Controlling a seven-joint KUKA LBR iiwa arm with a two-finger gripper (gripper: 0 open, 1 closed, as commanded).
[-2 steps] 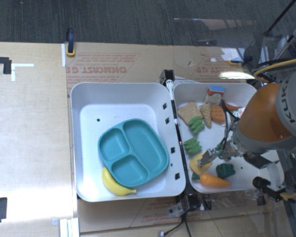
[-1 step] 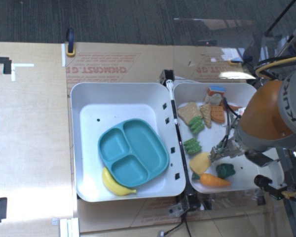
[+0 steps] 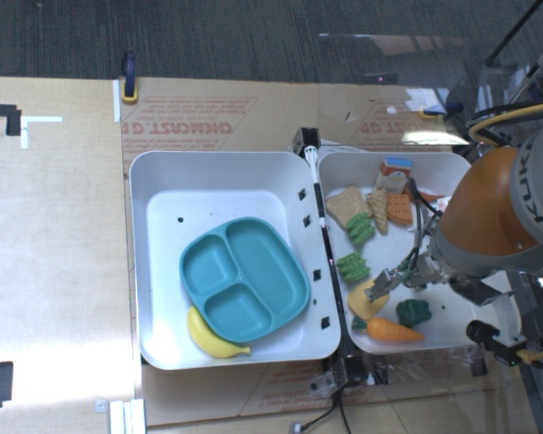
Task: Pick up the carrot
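Down in the right bin [image 3: 452, 334] I have the fingers [image 3: 386, 282] low over the toys, a slim grey pair angled toward the bin's near left corner. I cannot tell from up here whether they are parted or pressed together. Nothing sits between them that I can see.

Just below and slightly right of the fingers lies the carrot [image 3: 394, 331], a smooth orange taper resting flat near the front wall. Touching the fingertip side is a rounded yellow piece [image 3: 365, 300], glossy plastic. Right of the carrot sits a knobbly dark green lump [image 3: 414, 311]. Beyond the fingers, a ridged green piece [image 3: 352, 266], and farther back a tan bread slice [image 3: 347, 205].

Left of the fingers, across the divider, the other bin [image 3: 163, 188] holds a teal three-part tray [image 3: 244, 278] with rounded corners and a curved banana [image 3: 210, 335] against its edge.
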